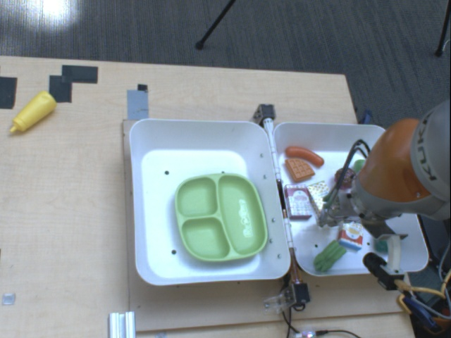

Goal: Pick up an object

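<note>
Claw [330, 215] low in right bin [416, 255]; grip state cannot be told. One divided tray [220, 217] in left bin [151, 210]. One yellow bottle [32, 112] on desk [63, 210].

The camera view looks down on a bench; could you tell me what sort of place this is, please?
Probably a robotics lab's pick-and-place bench: a robot arm reaches over two white bins, which hold toy food and a green divided plate.
</note>
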Tool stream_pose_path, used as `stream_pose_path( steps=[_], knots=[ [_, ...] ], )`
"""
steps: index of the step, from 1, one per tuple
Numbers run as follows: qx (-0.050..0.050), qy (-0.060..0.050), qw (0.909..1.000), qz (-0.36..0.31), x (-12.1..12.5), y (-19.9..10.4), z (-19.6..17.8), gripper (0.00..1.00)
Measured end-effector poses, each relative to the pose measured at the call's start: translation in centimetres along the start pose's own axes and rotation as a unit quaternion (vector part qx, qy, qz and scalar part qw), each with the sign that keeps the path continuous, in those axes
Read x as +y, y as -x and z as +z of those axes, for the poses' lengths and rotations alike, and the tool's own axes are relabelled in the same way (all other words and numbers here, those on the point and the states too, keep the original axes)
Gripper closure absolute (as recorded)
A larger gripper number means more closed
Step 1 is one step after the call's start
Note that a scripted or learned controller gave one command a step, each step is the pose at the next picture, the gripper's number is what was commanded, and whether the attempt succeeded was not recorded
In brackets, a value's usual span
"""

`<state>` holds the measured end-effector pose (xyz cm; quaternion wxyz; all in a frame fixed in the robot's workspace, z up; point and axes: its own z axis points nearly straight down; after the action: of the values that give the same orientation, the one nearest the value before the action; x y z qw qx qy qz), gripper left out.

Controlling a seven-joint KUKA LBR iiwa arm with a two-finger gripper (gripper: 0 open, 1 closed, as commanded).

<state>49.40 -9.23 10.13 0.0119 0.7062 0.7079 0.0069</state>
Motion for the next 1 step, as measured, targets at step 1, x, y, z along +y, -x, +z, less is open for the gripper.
stream_pose_path(
  steps=[1],
  knots=[
    [0.000, 0.000, 1.0000, 0.000, -0.01, 0.00, 0.01, 0.00]
  ],
)
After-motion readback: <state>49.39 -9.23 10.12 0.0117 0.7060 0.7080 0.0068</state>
